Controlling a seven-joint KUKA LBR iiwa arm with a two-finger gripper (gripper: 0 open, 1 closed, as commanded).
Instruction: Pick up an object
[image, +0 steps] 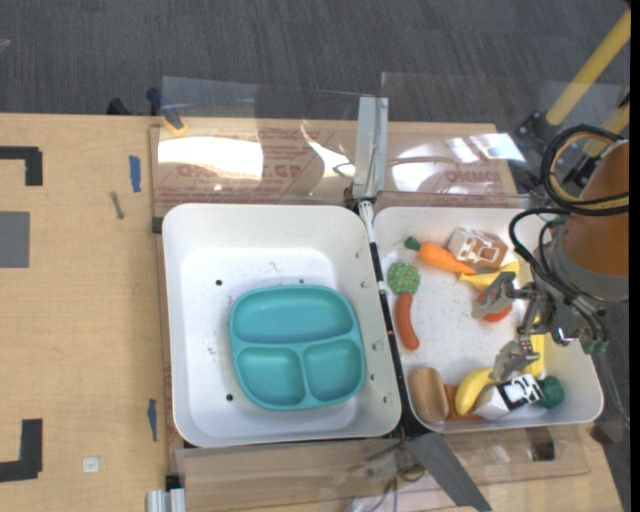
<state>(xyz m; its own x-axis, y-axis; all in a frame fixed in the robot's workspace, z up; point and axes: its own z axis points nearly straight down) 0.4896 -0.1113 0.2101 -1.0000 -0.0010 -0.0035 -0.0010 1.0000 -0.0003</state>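
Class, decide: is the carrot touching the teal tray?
Apart. The camera view shows the carrot in the right bin, the teal tray in the left bin.

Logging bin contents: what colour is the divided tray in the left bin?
Teal, plain, no pattern: divided tray, seen in the camera view.

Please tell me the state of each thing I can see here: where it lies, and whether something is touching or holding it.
Teal tray: flat in the left bin, nothing on it.
Carrot: lying in the right bin, free.
Broccoli: lying beside the divider, free.
Hot dog: lying below the broccoli, free.
Bread: lying at the near wall.
Banana: lying beside the bread.
Gripper: low over the right bin's toys.
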